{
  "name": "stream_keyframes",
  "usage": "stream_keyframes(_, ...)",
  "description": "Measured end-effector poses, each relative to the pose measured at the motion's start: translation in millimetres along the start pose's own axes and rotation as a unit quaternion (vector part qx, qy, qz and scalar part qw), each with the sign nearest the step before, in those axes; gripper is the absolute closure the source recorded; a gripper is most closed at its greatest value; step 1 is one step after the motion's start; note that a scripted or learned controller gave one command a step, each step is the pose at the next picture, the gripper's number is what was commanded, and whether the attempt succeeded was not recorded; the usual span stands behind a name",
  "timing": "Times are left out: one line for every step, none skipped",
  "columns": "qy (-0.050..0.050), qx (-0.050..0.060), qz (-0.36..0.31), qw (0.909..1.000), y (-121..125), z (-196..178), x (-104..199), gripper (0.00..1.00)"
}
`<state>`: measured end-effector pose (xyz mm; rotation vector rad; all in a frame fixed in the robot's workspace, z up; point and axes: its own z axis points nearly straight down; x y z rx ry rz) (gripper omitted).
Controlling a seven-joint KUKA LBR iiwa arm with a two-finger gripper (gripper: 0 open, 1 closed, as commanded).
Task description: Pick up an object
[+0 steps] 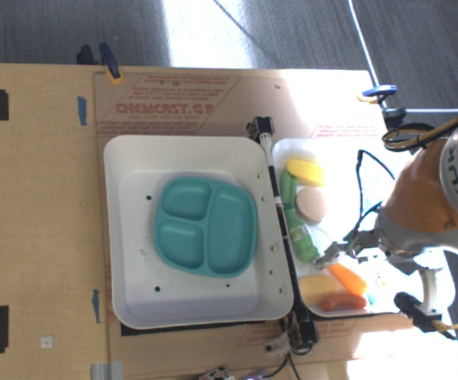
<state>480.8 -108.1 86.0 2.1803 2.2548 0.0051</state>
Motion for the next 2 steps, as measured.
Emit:
stream_keyframes(-0.001, 0.000, -0.013, 0.9999, 0.2, -0.2, 12.8, 0.00)
stream_keyframes(0.000, 0.001, -0.079, 0.9969, 0.1, -0.2, 13.2, 0.00)
